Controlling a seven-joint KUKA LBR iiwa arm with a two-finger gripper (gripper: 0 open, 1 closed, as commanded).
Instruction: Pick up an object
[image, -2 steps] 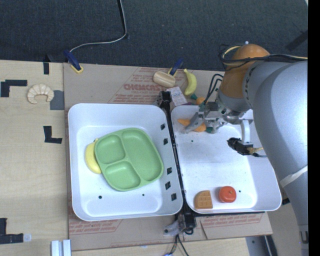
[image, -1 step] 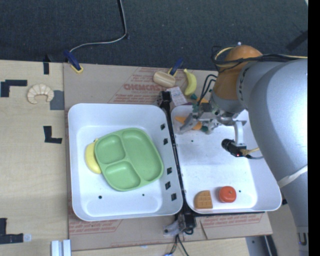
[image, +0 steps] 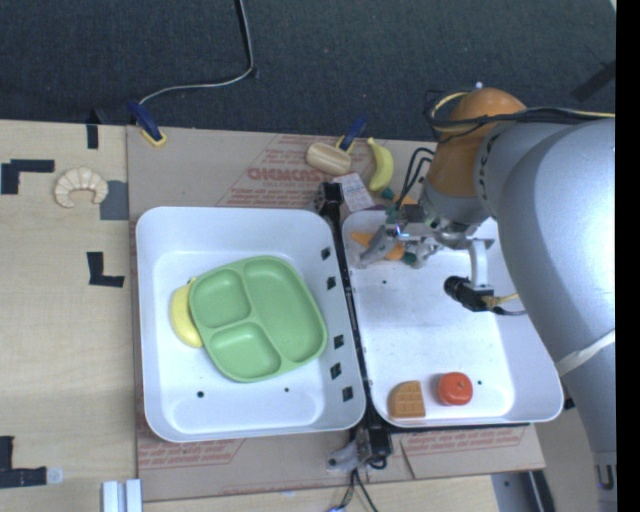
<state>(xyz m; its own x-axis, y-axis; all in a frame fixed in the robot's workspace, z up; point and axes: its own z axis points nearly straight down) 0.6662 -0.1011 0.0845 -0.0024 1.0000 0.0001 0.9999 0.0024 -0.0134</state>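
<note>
Pincer (image: 385, 245) of mine reaches down into the right bin's (image: 520, 400) far left corner, my arm (image: 560, 220) bent over it; its grip I cannot tell.

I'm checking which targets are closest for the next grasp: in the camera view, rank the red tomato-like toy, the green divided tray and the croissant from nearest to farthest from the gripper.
From the gripper:
1. Red tomato-like toy, right bin, near edge.
2. Green divided tray, left bin.
3. Croissant, on the bench, far left.
</note>
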